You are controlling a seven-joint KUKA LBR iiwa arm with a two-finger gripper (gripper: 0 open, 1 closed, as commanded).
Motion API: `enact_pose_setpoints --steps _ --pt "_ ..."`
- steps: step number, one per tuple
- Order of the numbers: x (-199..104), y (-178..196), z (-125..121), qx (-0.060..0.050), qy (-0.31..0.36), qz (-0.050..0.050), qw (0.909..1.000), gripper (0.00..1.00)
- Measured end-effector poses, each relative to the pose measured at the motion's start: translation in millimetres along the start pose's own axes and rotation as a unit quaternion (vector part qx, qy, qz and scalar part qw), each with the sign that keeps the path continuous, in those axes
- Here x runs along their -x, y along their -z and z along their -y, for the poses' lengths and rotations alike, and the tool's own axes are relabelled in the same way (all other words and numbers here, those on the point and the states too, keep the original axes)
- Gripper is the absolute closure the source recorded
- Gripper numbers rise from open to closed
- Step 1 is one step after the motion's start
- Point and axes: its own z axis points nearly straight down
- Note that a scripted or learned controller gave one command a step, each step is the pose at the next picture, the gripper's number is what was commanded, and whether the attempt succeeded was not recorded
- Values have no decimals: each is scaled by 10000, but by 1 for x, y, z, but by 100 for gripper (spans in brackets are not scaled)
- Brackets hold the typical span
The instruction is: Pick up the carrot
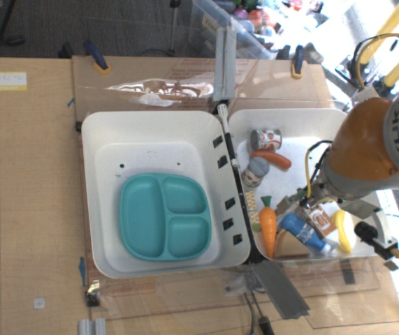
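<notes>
The carrot (267,230), orange with a green leafy top, lies lengthwise along the left wall of the right bin (304,121), near its front corner. My gripper (304,199) hangs low in that bin under the orange wrist band (363,145). It is just right of the carrot's top and apart from it, over a blue bottle (304,232). Nothing shows in its grasp.
The right bin also holds a small can (266,139), a red sausage (274,160), a grey jar (255,170), a yellow banana (343,230) and a brown box (288,246). A teal divided plate (164,216) lies in the left bin (98,187).
</notes>
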Motion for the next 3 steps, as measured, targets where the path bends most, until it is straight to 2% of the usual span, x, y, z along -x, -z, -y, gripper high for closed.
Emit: enact_pose_setpoints --steps 1,2,3 --pt "15 -1 -51 -7 -219 -2 9998 0" --pt "-2 0 9 2 -364 5 9993 0" --pt "-21 0 39 20 328 15 9995 0"
